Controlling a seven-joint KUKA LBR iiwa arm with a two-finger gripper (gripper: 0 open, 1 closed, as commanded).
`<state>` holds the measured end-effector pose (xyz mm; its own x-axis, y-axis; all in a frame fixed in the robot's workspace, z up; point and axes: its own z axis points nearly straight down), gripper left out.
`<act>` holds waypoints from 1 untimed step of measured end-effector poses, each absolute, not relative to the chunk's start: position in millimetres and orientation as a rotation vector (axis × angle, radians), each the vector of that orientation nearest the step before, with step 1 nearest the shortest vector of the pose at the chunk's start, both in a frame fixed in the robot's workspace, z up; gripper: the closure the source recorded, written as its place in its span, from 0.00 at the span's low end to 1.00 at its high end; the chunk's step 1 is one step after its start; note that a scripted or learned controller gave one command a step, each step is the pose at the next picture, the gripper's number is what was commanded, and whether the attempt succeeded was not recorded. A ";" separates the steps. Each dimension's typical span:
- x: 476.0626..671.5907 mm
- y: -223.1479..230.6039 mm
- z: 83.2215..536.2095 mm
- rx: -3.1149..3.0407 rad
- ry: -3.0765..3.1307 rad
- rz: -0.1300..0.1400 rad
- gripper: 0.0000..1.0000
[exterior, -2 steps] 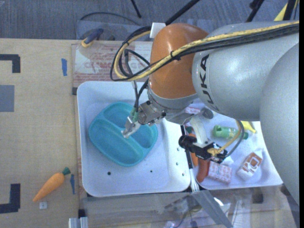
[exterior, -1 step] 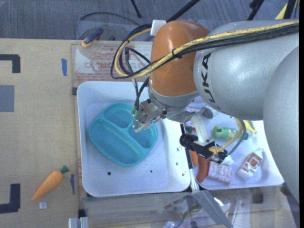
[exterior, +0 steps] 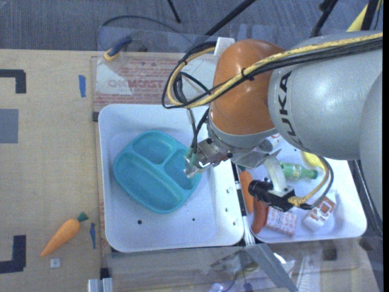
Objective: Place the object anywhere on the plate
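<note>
Pale wood tabletop (exterior: 48,132) carries two white bins. Nearest, left of the plate (exterior: 155,170), a toy carrot (exterior: 61,236) lies outside the bins. Right of the plate, the other bin (exterior: 355,221) holds packets and a hotdog (exterior: 259,216). The tool (exterior: 193,165) hangs over the plate's right rim, seemingly to release a small greenish object (exterior: 191,158); its grip cannot be told.

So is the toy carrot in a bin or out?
Out. The toy carrot lies on the wooden bench, left of the left bin, apart from it.
</note>
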<state>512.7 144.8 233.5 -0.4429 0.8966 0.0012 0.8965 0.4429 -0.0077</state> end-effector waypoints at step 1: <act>496.4 130.4 294.6 -1.614 -2.692 0.007 1.00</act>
